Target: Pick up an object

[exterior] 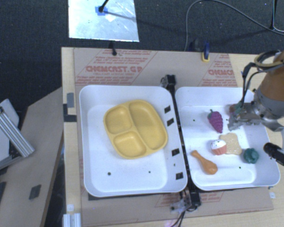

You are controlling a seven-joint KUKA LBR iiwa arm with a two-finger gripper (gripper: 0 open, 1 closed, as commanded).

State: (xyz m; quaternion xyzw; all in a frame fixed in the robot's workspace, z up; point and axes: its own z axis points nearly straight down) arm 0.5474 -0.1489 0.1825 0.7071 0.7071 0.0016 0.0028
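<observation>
Broadly, two shallow bins are seen side by side on the bench: the left bin (pixel 92 141), in which a yellow divided plate (pixel 134 127) is laid, and the right bin (pixel 255 176), in which the small candidates for picking are gathered. The arm (pixel 277 86) is brought in from the right, and its gripper (pixel 236 117) is held low over the far right part of the right bin, just beside the purple grapes (pixel 216 120) and a little beyond the flat beige toast piece (pixel 233 143). How far the jaws are parted cannot be told, since the tips are merged with the dark wrist hardware, and nothing is seen to be held between them. Nearer the front, an orange drumstick (pixel 204 161) is laid close to the divider, a small cupcake (pixel 218 146) is set touching the toast's left edge, and a teal lump (pixel 250 155) rests near the right wall. A miss is judged likely if the grapes are approached off-centre, for the rounded form could be nudged aside rather than enclosed. The toast, being flat on the floor, could be scraped over without being lifted, and the cupcake could be knocked along with it.
</observation>
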